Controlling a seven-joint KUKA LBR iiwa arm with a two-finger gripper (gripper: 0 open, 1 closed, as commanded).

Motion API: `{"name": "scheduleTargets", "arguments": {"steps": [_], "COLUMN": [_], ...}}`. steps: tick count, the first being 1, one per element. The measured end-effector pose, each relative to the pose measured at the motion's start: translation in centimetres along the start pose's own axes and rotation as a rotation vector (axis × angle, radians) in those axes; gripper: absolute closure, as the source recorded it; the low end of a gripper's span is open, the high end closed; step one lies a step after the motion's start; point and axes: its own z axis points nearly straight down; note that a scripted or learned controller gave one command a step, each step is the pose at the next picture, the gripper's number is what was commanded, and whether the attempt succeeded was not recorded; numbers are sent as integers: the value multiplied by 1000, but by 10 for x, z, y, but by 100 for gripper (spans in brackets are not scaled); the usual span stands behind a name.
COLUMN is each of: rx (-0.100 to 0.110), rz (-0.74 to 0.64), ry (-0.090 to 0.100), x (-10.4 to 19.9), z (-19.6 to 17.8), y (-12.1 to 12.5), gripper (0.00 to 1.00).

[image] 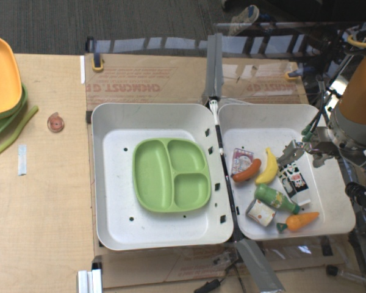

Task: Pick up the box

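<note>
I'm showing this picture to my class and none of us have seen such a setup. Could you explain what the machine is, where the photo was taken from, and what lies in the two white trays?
One camera fixed above a bench looks down at a slant. On the right is a robot arm, grey with an orange band; its gripper hangs over the right bin and holds nothing I can see. That bin contains a small box, a green bottle, a banana, a carrot, a reddish sausage, a pink packet and a black-and-white card. The left bin holds a green divided plate.
</note>
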Motion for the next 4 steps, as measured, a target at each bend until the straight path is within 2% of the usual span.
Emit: {"name": "scheduleTargets", "arguments": {"steps": [1,2,3,4], "rx": [0,-1,-1,-4], "rz": [78,80,88,84], "ry": [-1,-1,-1,0], "x": [33,68,49,16], "z": [23,59,59,148], "y": [56,127,83,75], "gripper": [0,0,0,0]}}
